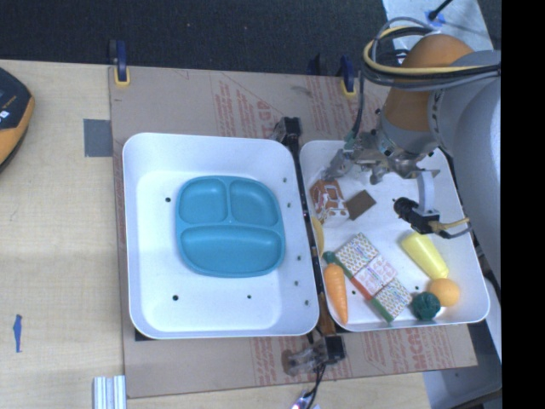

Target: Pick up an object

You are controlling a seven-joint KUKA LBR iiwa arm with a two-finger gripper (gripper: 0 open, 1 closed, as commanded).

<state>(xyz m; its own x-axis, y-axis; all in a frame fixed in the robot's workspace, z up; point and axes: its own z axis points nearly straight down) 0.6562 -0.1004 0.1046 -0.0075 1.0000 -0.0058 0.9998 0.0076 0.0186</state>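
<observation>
Two white bins sit on the bench; left bin [136, 228] holds a blue tray [228, 226]. Gripper [375, 162] hovers at right bin's [464, 228] far edge; finger state unclear.

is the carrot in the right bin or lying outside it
In. The orange carrot lies inside the right bin, along its left wall near the front corner, lengthwise, beside the patterned box. The blue tray sits in the left bin.

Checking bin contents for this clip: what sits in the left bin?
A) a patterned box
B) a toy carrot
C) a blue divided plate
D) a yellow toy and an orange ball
C: the blue divided plate lies alone in the left bin, while the toy carrot and other items are in the right bin.
</observation>
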